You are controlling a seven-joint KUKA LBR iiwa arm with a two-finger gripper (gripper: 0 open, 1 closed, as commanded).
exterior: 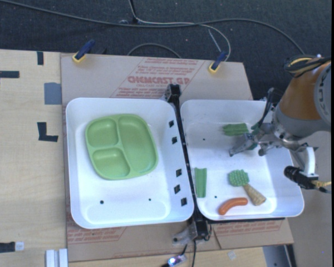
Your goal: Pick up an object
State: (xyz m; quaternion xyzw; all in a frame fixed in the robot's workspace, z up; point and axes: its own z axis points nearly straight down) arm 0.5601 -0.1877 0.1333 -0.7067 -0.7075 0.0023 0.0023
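In the right white bin (284, 204), the two-finger gripper (240, 147) hangs just below a flat, leafy green plastic piece (234, 129) whose long axis runs left-right. Whether it is spread or pressed together cannot be told. A smooth orange sausage (232, 206) lies nearly horizontal, a green-topped tan cone (246, 186) slants down-right, and a green strip (200, 182) stands vertical. A glossy green divided plate (121, 146) sits in the left bin (78, 204).

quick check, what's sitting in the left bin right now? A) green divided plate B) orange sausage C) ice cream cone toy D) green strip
A: the green divided plate lies in the left bin; the sausage, strip and cone toy all lie in the right bin.
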